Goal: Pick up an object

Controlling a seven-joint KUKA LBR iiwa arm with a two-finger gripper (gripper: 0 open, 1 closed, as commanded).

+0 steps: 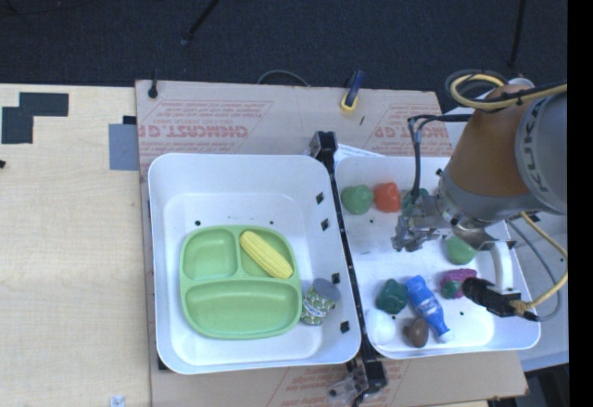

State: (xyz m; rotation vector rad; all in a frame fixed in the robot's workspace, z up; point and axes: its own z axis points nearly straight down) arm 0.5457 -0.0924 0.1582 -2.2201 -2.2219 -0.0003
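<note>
My gripper (409, 238) hangs over the middle of the right bin (371, 178), low above the bin floor. Close to its upper left lie a green ball (356, 199) and an orange-red piece (386, 197). To its right, partly under the wrist, sits a light green piece (460, 251). Below the gripper lie a dark green piece (391, 296), a blue bottle (426, 305), a brown piece (416, 332), a magenta piece (453, 284) and a white piece (381, 329). Nothing shows between the gripper and the floor.
The left bin (176, 187) holds a green divided plate (232, 305) with a yellow corn cob (267, 254) in its upper right compartment. A small grey-green object (319, 300) lies beside the plate's right edge. A ridge (335, 229) divides the two bins.
</note>
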